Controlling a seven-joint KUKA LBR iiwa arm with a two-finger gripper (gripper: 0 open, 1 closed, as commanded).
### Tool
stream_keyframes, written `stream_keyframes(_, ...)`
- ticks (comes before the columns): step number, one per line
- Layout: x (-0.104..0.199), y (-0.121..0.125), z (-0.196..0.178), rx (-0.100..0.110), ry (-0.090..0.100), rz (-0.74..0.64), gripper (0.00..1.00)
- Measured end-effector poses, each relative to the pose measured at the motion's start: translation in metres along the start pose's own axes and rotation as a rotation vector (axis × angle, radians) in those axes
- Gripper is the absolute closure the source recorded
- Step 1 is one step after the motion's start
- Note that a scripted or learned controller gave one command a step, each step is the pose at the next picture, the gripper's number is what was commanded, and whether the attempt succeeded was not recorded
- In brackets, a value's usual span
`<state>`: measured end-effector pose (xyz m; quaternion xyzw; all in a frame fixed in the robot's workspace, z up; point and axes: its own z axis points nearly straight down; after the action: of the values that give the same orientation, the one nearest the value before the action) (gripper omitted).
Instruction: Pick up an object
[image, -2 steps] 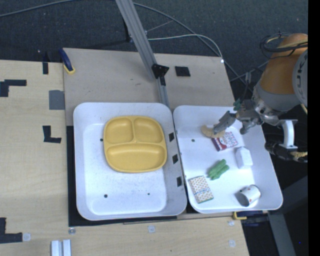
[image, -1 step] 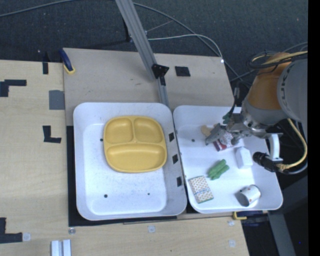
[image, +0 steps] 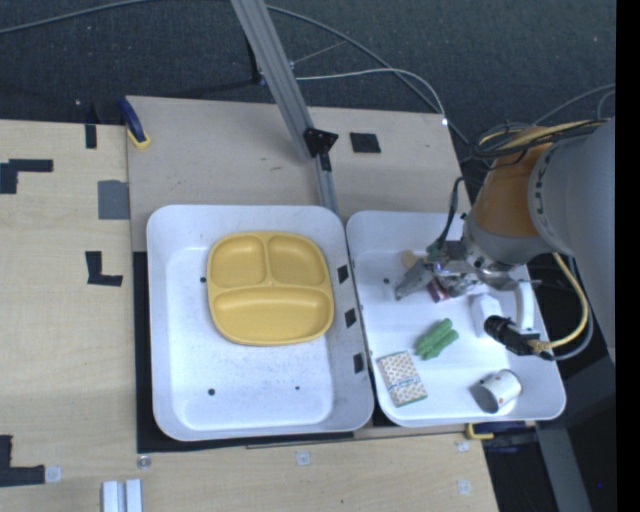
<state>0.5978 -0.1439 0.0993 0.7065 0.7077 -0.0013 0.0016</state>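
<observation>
Arm in from the right, hand (image: 425, 280) low inside the right bin (image: 375, 240), near its back half. Hand state: cannot tell, too small and cluttered at the tips. A dark reddish object (image: 438, 291) sits just beside the hand tips, contact unclear, not visibly grasped. Other candidates in the right bin: green object (image: 436, 340) near the bin's middle, patterned square packet (image: 401, 378) at its front-left, grey-white cup-like item (image: 496, 391) at its front-right corner. Left bin (image: 165, 300), just beside the right bin, holds a yellow divided plate (image: 270, 287).

Risks, judged: tips may close beside the reddish object and shove it rather than grip it. Descent too deep would hit the bin floor. Cable (image: 570, 320) near the wrist could snag.
</observation>
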Motion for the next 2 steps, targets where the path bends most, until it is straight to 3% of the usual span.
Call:
stream_keyframes(1,-0.003,0.003,0.009,-0.010,-0.004,0.001,0.00)
stream_keyframes(2,-0.003,0.006,-0.004,-0.019,-0.007,0.000,1.00)
